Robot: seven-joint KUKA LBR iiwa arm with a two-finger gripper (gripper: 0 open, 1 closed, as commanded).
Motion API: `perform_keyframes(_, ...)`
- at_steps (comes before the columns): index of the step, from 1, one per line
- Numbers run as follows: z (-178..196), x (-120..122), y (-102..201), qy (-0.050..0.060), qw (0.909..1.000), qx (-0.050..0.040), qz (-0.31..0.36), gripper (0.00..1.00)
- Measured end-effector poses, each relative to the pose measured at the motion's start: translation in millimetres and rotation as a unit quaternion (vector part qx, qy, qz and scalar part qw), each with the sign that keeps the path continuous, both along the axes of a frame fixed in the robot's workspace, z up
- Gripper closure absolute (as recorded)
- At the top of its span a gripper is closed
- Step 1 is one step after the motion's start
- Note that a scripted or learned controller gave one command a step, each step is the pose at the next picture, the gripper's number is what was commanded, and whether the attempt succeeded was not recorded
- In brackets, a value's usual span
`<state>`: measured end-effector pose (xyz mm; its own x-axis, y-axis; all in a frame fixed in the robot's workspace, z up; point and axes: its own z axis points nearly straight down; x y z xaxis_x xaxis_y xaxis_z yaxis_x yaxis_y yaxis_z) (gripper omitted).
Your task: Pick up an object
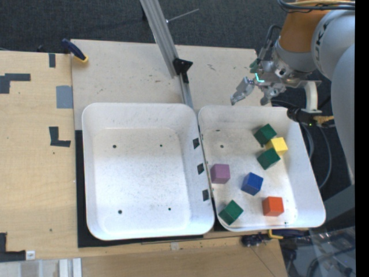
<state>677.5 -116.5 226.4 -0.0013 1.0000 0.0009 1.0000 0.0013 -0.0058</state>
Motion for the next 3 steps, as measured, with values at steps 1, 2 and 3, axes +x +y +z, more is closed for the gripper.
perform_keyframes(1,2.8,0.9,-0.2,-0.002,1.0,-0.001,0.0,0.0)
perform_keyframes(2,-44.2,-6.6,-3.3,0.0,1.0,-0.0008,0.0,0.0)
perform_keyframes(3,-109.5,-7.7,-1.2,0.001,1.0,-0.0005,0.0,0.0)
